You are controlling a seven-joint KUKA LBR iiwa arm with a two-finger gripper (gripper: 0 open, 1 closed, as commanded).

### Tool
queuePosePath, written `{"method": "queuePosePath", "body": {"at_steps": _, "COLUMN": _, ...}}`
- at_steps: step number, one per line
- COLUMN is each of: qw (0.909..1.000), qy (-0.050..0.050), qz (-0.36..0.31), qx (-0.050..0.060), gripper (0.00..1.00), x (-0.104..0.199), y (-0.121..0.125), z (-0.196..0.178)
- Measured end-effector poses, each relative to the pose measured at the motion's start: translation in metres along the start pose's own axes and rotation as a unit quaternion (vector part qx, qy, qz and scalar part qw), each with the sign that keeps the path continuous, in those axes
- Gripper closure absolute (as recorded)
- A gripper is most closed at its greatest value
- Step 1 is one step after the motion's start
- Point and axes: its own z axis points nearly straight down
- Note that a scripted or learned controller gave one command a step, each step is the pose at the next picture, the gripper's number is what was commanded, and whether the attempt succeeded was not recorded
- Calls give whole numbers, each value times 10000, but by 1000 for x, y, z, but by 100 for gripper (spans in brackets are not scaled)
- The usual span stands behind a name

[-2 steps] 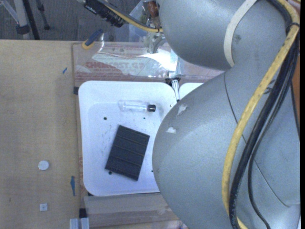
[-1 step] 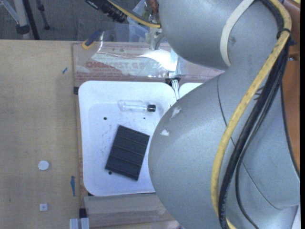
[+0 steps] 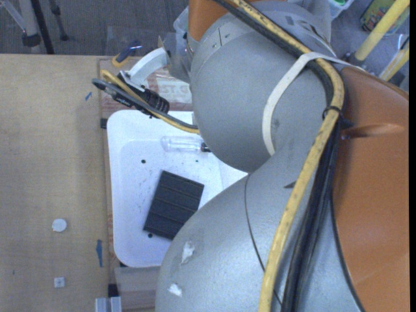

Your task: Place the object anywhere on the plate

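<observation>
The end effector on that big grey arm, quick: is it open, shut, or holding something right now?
End effector: cannot be told; the grey arm itself blocks the camera view above the white bin.

The arm [image 3: 260, 109] fills most of the camera view, reaching in from the right and crossing toward the upper left. Two bulky grey joint housings sit one below the other, the upper one rounded and wrapped by a pale strap [image 3: 279, 96]. A yellow-and-black cable [image 3: 305, 174] runs along the grey casing (it curves over the top of the upper housing too). Orange sections [image 3: 377, 194] show at the right and at the top.
</observation>
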Motion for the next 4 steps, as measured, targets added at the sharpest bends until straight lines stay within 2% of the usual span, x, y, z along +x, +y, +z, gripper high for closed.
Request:
{"method": "queuePosePath", "body": {"at_steps": 1, "qw": 9794, "qy": -9, "qz": -2021, "qx": 0, "gripper": 100, "x": 3, "y": 0, "z": -83}}
{"method": "queuePosePath", "body": {"at_steps": 2, "qw": 9820, "qy": -19, "qz": -1889, "qx": 3, "gripper": 100, "x": 72, "y": 17, "z": 22}}
{"method": "queuePosePath", "body": {"at_steps": 3, "qw": 9941, "qy": 22, "qz": -1089, "qx": 1, "gripper": 100, "x": 76, "y": 19, "z": -54}}
{"method": "queuePosePath", "body": {"at_steps": 4, "qw": 9942, "qy": 33, "qz": -1078, "qx": 1, "gripper": 100, "x": 77, "y": 19, "z": -64}}
